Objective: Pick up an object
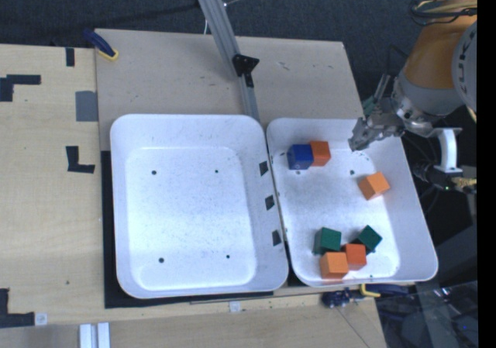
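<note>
The gripper (361, 139) hangs over the far right corner of the right bin (415, 218); whether it is wide or narrow cannot be told, and nothing is seen held. Judged step: approach, before any grasp. Candidate objects are small matte cubes. Farthest toward the viewer lie two green blocks (328, 239) and two orange blocks (335, 263); closer, a lone orange block (373, 184); just left of the gripper, a touching blue block (300, 156) and orange-red block (319, 153). Next: centre over one cube and descend. The smooth, speckled left bin (124, 184) lies well beyond.

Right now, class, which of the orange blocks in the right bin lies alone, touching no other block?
The orange cube near the bin's right wall; the other orange ones each sit against a neighbouring block.
</note>
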`<act>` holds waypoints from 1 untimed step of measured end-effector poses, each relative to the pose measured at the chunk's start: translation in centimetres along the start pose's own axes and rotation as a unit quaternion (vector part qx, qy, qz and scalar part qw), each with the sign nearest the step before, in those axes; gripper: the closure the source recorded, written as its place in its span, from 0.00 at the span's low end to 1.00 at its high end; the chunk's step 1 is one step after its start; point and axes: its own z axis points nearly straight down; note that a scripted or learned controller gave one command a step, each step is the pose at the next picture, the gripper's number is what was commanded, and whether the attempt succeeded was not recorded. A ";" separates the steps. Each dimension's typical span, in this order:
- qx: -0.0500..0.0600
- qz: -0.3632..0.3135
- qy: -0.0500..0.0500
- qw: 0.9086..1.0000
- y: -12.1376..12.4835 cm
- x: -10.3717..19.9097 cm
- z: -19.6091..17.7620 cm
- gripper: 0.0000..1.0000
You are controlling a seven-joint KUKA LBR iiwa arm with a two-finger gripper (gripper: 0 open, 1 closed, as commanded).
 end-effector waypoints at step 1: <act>-0.001 0.000 0.000 1.000 0.9 -0.4 -5.9 1.00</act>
